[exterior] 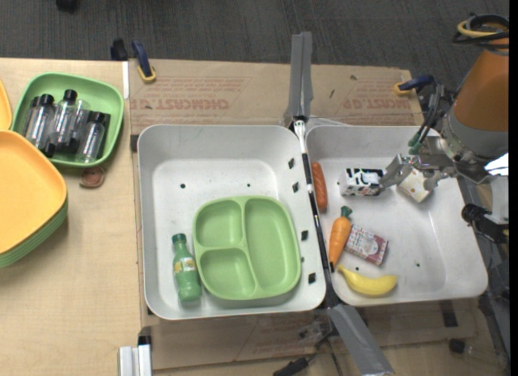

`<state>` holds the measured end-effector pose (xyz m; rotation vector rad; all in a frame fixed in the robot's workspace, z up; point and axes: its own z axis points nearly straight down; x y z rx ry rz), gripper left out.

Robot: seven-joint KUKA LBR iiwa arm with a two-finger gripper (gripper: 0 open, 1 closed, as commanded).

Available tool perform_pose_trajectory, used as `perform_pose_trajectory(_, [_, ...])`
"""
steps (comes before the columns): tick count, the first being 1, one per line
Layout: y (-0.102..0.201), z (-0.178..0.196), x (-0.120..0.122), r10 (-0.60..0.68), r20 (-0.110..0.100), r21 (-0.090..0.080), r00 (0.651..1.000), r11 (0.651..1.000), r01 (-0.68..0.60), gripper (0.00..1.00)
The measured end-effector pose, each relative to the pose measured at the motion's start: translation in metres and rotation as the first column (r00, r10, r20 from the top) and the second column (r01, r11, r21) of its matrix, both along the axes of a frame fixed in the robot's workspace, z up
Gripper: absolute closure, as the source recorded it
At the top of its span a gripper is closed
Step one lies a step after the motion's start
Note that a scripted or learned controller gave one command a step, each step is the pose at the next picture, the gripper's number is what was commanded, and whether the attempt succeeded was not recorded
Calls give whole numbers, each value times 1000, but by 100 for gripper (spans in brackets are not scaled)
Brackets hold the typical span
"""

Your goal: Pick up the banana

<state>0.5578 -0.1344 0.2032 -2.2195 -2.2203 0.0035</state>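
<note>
Banana (368, 282) is in the right bin (437, 229), front-left corner, close to the front wall. Long axis runs roughly left-right, tilted slightly so the left end sits a bit further back. Curve bows toward the front wall, both tips turn up-frame. It lies flat and free, nothing is touching it.

Right bin also holds: carrot (339, 234) just beside the left wall, long axis near front-to-back, green top at the far end, tip pointing toward the banana; pink snack packet (367, 246) just right of the carrot and just behind the banana; orange-red sausage-shaped item (320, 185) along the left wall further back; small black-and-white carton (363, 181) mid-bin.

Jaws (413, 174) are over the back-right part of the right bin, well apart from the banana. There is a pale block-like thing (416, 188) at the fingertips. Can't tell whether it is gripped or how far the jaws are open.

Left bin (162, 204): green three-compartment tray (247, 247), compartments bare; green bottle (186, 268) lying just left of the tray, cap toward the back.

On the desk (73, 302) at left: a green dish (69, 120) with several dark-capped vials (65, 124), and a stack of orange plates (28, 200).
</note>
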Motion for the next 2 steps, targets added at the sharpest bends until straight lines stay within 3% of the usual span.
perform_pose_trajectory(1, [-1,8,0,-2,-1,0,1000,1000,2,100])
perform_pose_trajectory(2, [-54,55,-13,-627,1,-4,779,779,627,100])
